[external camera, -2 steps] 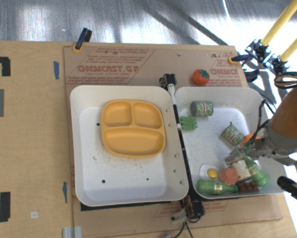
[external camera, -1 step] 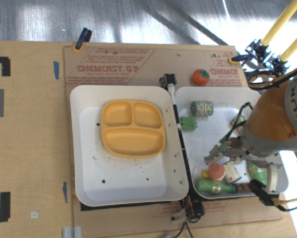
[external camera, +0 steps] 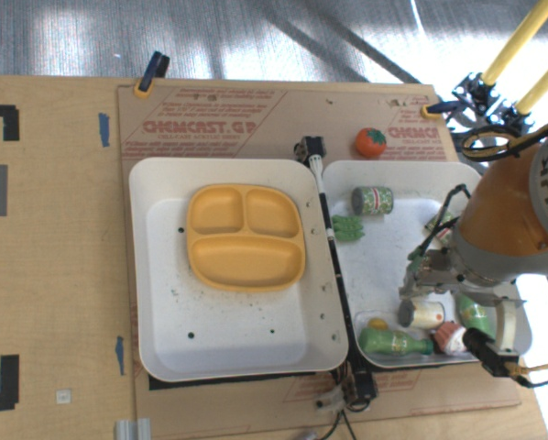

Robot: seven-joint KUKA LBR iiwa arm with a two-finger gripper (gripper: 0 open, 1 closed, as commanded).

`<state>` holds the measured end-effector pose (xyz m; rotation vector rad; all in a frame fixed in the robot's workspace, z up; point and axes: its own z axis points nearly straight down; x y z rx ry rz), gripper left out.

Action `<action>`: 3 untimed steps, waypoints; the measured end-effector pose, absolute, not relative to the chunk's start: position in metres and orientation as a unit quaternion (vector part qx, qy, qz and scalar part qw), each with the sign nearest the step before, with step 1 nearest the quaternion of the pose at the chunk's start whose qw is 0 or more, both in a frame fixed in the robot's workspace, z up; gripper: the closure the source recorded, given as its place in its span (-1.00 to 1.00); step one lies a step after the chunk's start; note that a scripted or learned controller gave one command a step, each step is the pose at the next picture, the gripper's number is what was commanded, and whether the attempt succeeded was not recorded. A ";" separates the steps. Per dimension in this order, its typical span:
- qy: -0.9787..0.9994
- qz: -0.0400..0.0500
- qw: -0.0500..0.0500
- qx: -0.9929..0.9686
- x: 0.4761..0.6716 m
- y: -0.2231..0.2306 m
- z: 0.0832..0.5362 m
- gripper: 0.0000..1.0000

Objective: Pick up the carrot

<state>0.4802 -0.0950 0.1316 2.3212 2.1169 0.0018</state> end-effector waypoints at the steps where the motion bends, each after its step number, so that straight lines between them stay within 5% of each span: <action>1: 0.558 0.000 0.000 0.830 0.493 -0.050 0.185 1.00; 2: 0.489 0.000 0.000 0.873 0.500 -0.124 0.225 1.00; 3: 0.217 -0.002 -0.002 0.976 0.504 -0.122 0.152 1.00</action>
